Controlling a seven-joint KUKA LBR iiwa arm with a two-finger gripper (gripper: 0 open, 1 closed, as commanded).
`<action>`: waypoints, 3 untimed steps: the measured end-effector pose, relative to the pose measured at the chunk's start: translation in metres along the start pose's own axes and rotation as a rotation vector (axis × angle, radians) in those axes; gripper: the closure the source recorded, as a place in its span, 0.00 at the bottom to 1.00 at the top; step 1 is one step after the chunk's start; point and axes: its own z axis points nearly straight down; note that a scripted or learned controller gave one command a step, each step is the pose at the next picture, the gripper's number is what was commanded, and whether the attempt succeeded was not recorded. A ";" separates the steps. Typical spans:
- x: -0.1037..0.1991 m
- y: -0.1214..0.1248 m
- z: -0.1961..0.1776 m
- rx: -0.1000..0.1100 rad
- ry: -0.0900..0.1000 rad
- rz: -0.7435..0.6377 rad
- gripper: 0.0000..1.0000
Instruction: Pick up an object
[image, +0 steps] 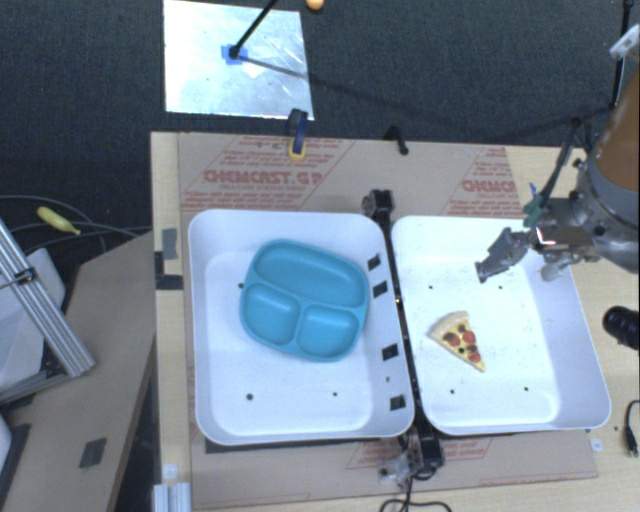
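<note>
Hovering over the right shallow white bin (575, 395), upper area: my two-finger gripper (524, 258), fingers spread, gripping nothing. Toy pizza slice (459, 339) lies mid-bin, apart from every wall. Left white bin (215, 400): blue three-compartment plastic tray (303, 298).

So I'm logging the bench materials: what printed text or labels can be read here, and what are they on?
"CHEMCAST GP", red print on the brown board behind the left bin.
More red print on the board behind the right bin, near: cut off and too blurred to read.
No text visible on the blue tray or pizza slice.
</note>
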 end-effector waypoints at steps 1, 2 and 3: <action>0.087 0.000 -0.026 -0.002 0.004 -0.015 0.00; 0.082 0.001 -0.036 -0.004 0.002 -0.009 1.00; 0.078 0.000 -0.029 0.000 0.001 -0.002 1.00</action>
